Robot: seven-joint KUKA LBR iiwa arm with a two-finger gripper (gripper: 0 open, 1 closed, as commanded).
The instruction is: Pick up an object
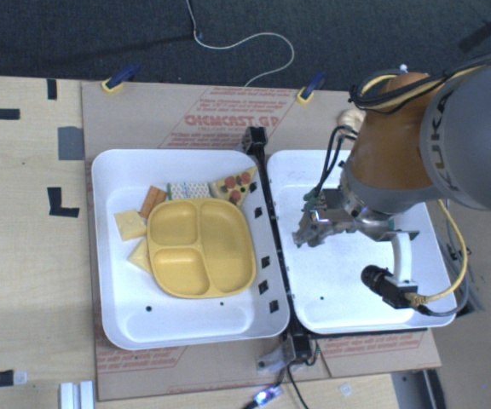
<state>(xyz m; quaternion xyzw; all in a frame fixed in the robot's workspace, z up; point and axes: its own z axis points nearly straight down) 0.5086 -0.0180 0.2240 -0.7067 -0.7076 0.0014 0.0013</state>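
My gripper hangs low over the left part of the right bin; whether it is clenched or released, I cannot tell. My grey arm reaches in behind it. In the left bin lies a yellow divided plate, with a few small pieces along its upper and left edges: a tan square, an orange-brown piece, a patterned piece
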